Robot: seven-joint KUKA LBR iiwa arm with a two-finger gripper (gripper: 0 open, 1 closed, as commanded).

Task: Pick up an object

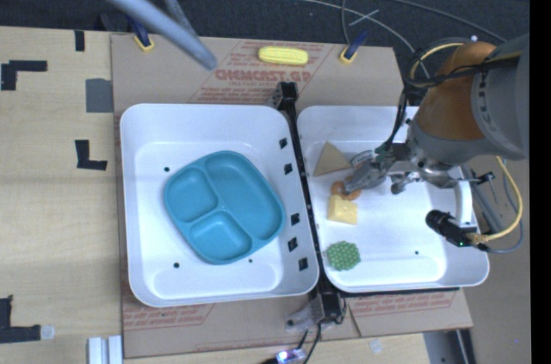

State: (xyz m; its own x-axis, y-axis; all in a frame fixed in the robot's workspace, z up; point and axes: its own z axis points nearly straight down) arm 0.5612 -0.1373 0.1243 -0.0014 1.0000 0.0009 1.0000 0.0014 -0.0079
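Observation:
The right bin (448, 268) holds a tan wedge (330, 157), a yellow block (343, 211), a green knobbly ball (343, 255) and a small orange-brown piece (352, 186). My gripper (362, 174) reaches in from the right and sits low over the orange-brown piece, between the wedge and the yellow block. Its tip overlaps that piece, and I cannot make out whether the piece is gripped. The grey arm with its orange band (456, 104) stands over the bin's right side.
The left bin (138, 182) holds a blue divided plate (223, 206). A yellow corn-like item (282, 56) lies on the cardboard behind the bins. Black clips mark the divider (293, 173) between the bins. Cables run behind the right bin.

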